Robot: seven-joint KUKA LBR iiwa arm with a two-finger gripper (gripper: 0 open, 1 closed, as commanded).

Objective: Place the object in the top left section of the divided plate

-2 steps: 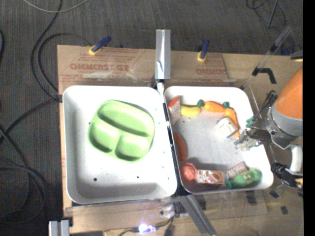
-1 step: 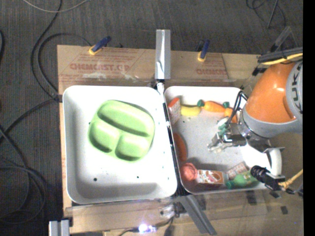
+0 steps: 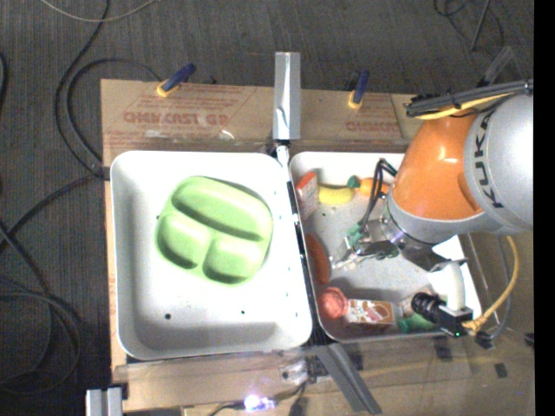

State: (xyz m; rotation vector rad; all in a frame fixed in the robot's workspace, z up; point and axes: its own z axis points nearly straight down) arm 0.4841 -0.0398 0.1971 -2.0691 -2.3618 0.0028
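Nearest me, along the front edge of the right bin (image 3: 473, 258), lie a small bottle with a reddish-brown label (image 3: 368, 312) and a red round piece (image 3: 332, 302) beside it. Just above them my pincer (image 3: 360, 250) hangs over the bin's floor, and whether it is apart or together I cannot tell from this slant; nothing shows clamped in it. So I judge the task barely begun: no object is picked, and everything is left to do, the grasp, the carry across the wall between the bins, and the drop.

Further back in the same bin sit a yellow banana-like piece (image 3: 334, 194) and an orange piece (image 3: 368, 185). Which one is my object I cannot say.

In the left bin (image 3: 130, 319) the green divided plate (image 3: 215, 228) rests slightly turned, its one long section and two smaller ones all bare.
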